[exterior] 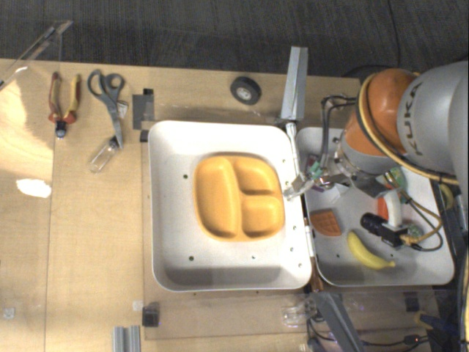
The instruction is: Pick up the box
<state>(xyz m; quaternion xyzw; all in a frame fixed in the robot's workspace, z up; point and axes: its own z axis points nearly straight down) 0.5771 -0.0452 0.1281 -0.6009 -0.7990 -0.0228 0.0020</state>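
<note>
My gripper [297, 187] hangs over the wall between the two bins, at the right edge of the yellow divided tray [238, 196] lying in the left bin [172, 218]. A small flat red-brown packet [327, 223], the most box-like item here, lies in the right bin [425, 270], just below and right of the gripper and apart from it. Nothing shows in the gripper. The arm's wrist hides much of the right bin's far half.
A yellow banana [368, 251] lies near the right bin's front. A red and white item [388, 207] peeks out beside the wrist. On the bench to the left are scissors [110, 97], pliers [62, 101] and a roll of black tape [245, 89].
</note>
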